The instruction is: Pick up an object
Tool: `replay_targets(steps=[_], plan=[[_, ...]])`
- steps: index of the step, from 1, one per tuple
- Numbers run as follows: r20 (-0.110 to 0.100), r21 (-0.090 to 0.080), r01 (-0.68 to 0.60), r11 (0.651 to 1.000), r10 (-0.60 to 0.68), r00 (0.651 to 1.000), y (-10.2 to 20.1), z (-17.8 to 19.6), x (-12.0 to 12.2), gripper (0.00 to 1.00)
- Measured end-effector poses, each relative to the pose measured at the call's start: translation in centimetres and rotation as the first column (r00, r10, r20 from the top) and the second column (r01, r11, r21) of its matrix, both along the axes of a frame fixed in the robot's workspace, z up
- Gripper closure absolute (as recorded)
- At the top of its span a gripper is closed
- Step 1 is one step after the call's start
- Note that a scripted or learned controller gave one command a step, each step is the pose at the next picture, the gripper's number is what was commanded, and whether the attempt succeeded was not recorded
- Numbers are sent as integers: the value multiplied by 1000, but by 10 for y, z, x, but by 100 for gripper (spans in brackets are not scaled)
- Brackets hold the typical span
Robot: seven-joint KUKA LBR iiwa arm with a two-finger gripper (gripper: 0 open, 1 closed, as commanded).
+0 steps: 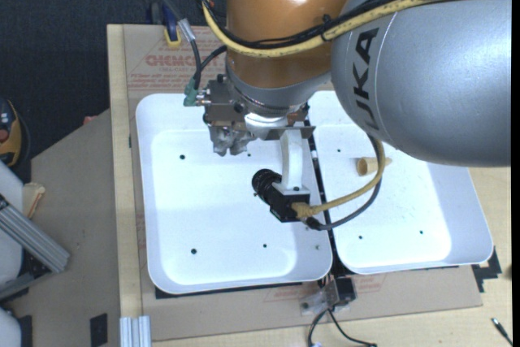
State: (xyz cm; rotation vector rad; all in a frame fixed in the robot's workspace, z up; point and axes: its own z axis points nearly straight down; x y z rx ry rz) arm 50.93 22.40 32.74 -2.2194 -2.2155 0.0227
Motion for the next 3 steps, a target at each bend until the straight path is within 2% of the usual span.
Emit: replay_targets(steps=[1,2,3], plan=[[18,8,1,1000,-1,1000,-36,57,-31,100],[4,3,-4,1000,4,1000,2,-30,-17,100],[14,7,0,1000,0,1000,1,-14,-16,100]])
